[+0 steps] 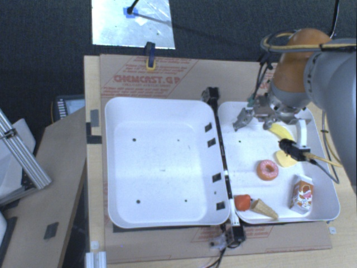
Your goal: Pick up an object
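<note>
The arm (312, 66) reaches over the right bin (245, 149), the landmark here. Left of it sits the other bin (162, 161). Inside the right bin, the gripper (245, 118) hangs at the far left corner; I cannot tell its grip. A carton (302, 196), a yellow piece (280, 132) and a pink doughnut (268, 170) lie toward its right, a cone (262, 207) by the near rim, bare floor in the middle.
</note>
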`<state>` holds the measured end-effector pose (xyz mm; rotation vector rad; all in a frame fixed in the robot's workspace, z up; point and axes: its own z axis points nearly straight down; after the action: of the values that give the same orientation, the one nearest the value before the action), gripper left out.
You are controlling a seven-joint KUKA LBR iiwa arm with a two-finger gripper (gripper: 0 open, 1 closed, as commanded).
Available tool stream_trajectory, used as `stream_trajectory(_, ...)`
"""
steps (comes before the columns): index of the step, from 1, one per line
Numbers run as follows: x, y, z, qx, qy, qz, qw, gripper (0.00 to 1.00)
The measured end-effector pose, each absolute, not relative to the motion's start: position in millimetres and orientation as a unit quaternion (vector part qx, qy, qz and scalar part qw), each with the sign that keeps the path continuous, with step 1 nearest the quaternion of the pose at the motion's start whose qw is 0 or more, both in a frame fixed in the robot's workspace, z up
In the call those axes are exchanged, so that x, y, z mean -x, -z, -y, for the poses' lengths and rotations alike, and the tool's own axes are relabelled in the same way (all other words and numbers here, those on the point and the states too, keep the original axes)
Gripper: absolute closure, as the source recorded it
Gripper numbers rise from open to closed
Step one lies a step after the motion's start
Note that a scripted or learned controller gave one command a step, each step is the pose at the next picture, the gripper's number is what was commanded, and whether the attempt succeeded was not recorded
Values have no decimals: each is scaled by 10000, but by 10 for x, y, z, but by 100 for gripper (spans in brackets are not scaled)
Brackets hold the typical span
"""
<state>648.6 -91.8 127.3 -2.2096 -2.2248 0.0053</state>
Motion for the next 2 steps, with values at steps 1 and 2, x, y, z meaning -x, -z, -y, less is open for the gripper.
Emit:
stream_trajectory(1,-6074,-1877,519,7040,13,7102,0,0)
stream_trajectory(2,-5610,-2366,-70,7034,20,7108,2,0)
